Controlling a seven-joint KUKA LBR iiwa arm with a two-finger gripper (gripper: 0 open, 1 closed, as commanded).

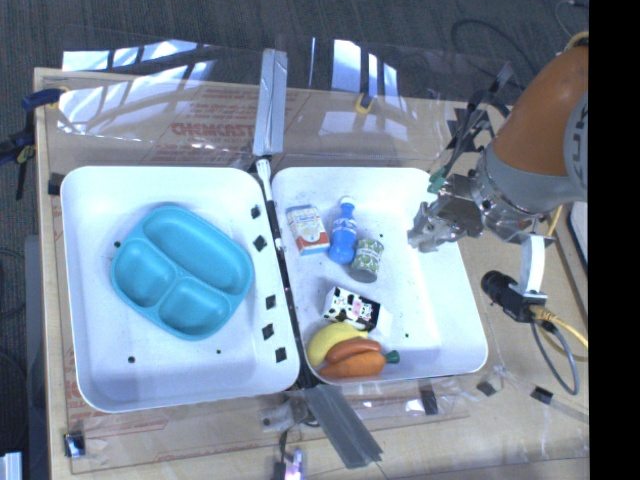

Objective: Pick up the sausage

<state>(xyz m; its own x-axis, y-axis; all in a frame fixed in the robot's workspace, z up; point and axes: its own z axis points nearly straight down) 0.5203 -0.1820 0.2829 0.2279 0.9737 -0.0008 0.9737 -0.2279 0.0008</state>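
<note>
1. The sausage (352, 362), orange-brown, lies at the near edge of the right bin (452, 313), touching a yellow banana (333, 342) that curves along its far side
2. A small black-and-white carton (351, 308) lies just beyond the banana, between the sausage and the rest of the bin's contents
3. Farther back in the same bin stand a red-and-white carton (307, 228), a blue bottle (343, 233) and a small green can (367, 257), close together in a row
4. The left bin (90, 298) holds a blue divided plate (181, 270)
5. The gripper (432, 226) hangs over the right side of the right bin, well apart from the sausage; nothing is seen between its fingers, and whether they are wide or narrow I cannot tell
</note>
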